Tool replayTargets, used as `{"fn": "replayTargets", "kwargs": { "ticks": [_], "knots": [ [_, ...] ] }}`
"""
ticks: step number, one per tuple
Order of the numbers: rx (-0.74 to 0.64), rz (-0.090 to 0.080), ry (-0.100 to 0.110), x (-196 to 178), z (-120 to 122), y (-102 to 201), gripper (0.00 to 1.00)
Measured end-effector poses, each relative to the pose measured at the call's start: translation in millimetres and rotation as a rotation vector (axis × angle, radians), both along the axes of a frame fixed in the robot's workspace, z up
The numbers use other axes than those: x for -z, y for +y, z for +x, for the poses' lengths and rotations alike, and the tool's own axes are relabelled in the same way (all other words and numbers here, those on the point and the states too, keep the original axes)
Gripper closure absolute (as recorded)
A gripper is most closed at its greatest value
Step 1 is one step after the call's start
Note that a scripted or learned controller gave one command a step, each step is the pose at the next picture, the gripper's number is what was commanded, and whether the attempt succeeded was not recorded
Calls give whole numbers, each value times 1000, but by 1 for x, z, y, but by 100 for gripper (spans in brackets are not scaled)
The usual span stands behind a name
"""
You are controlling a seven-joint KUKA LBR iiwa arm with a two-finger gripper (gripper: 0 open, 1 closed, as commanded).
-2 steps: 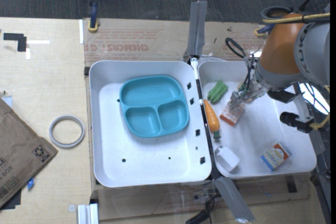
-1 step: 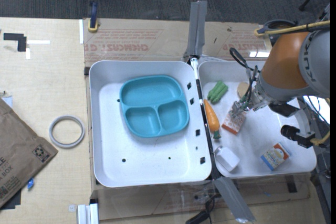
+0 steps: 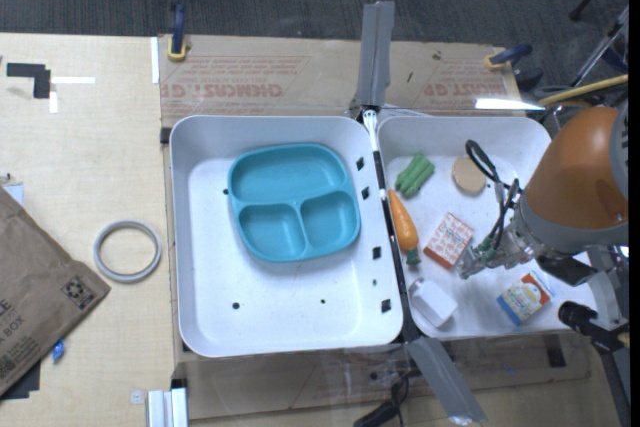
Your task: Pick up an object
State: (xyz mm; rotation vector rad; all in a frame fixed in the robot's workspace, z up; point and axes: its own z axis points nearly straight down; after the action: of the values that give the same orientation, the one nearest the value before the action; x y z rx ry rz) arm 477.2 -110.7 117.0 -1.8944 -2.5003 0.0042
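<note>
Orange band and grey wrist of the arm point(image 3: 580, 180) hang over the right bin point(image 3: 530, 130), with the claw point(image 3: 483, 258) low in the middle of it, just right of a small red packet point(image 3: 448, 240). The claw is small and blurred from this angle, so I cannot tell whether it is released or clenched, and nothing can be made out inside it.

Candidates for the pick all lie in this bin: the red packet just beside the claw, a carrot point(image 3: 403, 220) against the divider to its left, a green piece point(image 3: 414, 174) above the carrot, a tan disc point(image 3: 467, 175) near the back, a white block point(image 3: 432, 301) at the front left, and a blue-and-white carton point(image 3: 523, 299) at the front right. The left bin point(image 3: 200, 315) holds a blue tray point(image 3: 294, 202), well apart from the arm.

Risks, as I judge them: the packet lies flat, so the claw may slide over it or nudge it towards the carrot instead of gripping. A cable looping near the wrist could snag. With things close together, a descent slightly off could clip two at once or close on bare bin floor
</note>
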Motion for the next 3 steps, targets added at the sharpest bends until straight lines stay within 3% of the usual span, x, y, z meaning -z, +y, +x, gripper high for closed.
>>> {"fn": "replayTargets", "kwargs": {
  "ticks": [1, 2, 3],
  "knots": [
    [61, -1, -2, -51, 1, 10, 0],
    [-39, -3, -16, 18, 80, -6, 0],
    [-40, -2, -5, -9, 115, -113, 0]
  ]
}}
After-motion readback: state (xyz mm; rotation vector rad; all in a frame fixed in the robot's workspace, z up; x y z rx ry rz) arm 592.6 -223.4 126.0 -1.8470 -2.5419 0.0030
